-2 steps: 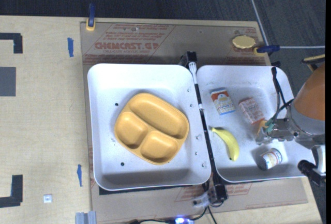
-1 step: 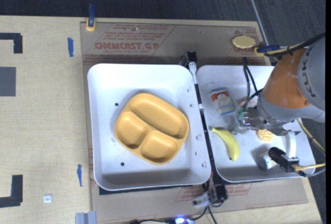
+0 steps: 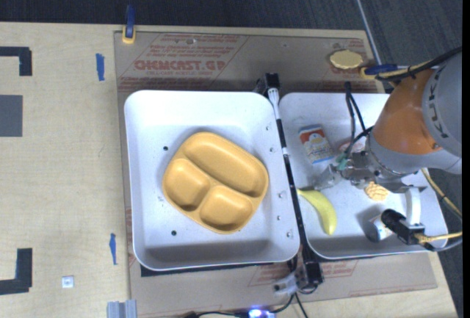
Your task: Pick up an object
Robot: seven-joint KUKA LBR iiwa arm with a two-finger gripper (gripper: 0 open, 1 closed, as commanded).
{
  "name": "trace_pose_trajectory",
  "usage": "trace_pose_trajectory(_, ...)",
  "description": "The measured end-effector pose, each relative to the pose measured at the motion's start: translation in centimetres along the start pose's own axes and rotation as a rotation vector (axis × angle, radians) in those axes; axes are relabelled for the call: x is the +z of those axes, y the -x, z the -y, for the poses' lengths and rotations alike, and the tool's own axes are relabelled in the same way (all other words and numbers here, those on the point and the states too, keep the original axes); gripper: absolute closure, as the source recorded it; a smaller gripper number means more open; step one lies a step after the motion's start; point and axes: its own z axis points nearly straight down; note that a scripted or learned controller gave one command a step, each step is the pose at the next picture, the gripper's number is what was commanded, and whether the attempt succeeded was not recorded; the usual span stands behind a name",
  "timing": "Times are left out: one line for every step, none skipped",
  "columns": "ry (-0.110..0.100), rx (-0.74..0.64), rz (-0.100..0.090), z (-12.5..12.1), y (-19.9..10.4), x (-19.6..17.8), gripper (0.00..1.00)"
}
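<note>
- Pale wooden bench (image 3: 66,184) carries two shallow white bins side by side, with dark carpet beyond its far edge; the left bin (image 3: 147,236) holds a yellow three-part tray (image 3: 214,181), lying askew near its middle
- the arm (image 3: 411,125), grey with an orange band, reaches in from the view's right over the right bin (image 3: 294,107); the gripper (image 3: 344,168) sits low near the middle of that bin; whether it is spread or pressed together cannot be told
- a small white carton (image 3: 316,144) with a red and orange label lies just beside the gripper, up and to the view's left of it
- a banana (image 3: 323,210) lies near the right bin's left wall, below and to the view's left of the gripper, close but apart from it
- a small ridged yellow piece (image 3: 376,192) lies just beside the wrist, on the gripper's other side from the banana
</note>
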Motion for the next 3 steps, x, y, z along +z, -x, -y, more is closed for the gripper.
trace_pose_trajectory(-0.002, 0.001, -0.001, 4.78, -1.85, -0.02, 0.00)
trace_pose_trajectory(-0.001, 0.002, 0.000, 4.78, -1.95, -0.01, 0.00)
trace_pose_trajectory(-0.001, 0.001, 0.000, 4.78, -1.90, -0.01, 0.00)
